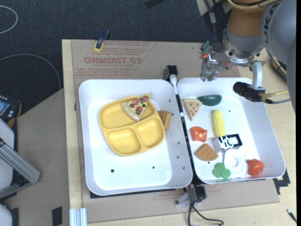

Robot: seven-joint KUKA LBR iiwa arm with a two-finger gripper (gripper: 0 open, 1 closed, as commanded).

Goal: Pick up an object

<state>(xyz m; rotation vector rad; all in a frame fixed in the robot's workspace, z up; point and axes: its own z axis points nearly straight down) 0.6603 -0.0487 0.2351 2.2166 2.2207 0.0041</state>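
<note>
The two-finger gripper [210, 74] hangs above the far rim of the right-hand shallow white bin [270, 126], at about twelve o'clock on that bin, with the grey arm with its orange band [256, 13] coming in from two o'clock. Its fingers point down and look slightly parted with nothing between them, so it carries nothing; the parting is small and hard to judge. No single object is named by the task, so any toy in the bins may serve. Nearest the gripper, toward its six o'clock, lie a dark green leaf-shaped plastic piece [209, 99] and a tan triangular sandwich wedge [191, 108], close together. Further toward six o'clock sit a yellow plastic corn cob [218, 122], a red plastic pepper-like piece [198, 133], a brown waffle square [207, 152], a white fried-egg shape [233, 161], a green broccoli floret [221, 171] and a red tomato [255, 166]. In the left-hand white bin [94, 164], at nine o'clock from the gripper, a yellow divided plastic plate [129, 138] holds a pizza slice [137, 106] in its far compartment. The gripper's height above the rim suggests it is poised to descend, probably on the green piece.
</note>
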